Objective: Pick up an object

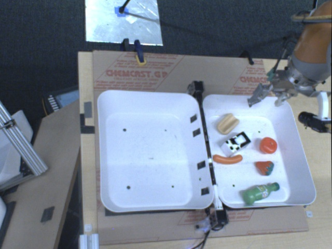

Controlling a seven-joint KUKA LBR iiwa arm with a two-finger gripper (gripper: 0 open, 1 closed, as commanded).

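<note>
My gripper (268,98) hangs open above the back edge of the right bin (301,154), with nothing between its fingers. Below it in that bin lie a tan bread roll (227,123), a black-and-white block (236,143), a red-orange sausage (227,160), an orange tomato-like ball (268,145), a small red strawberry-like piece (264,167) and a green bottle (259,192) on its side. The bread roll is the nearest object to the gripper, ahead of it and to the left.
The left bin (150,149) sits beside the right one, joined by a black clipped divider (203,139). A shiny foil sheet (123,14) lies at the back. A metal frame (18,144) stands off the bench's left side.
</note>
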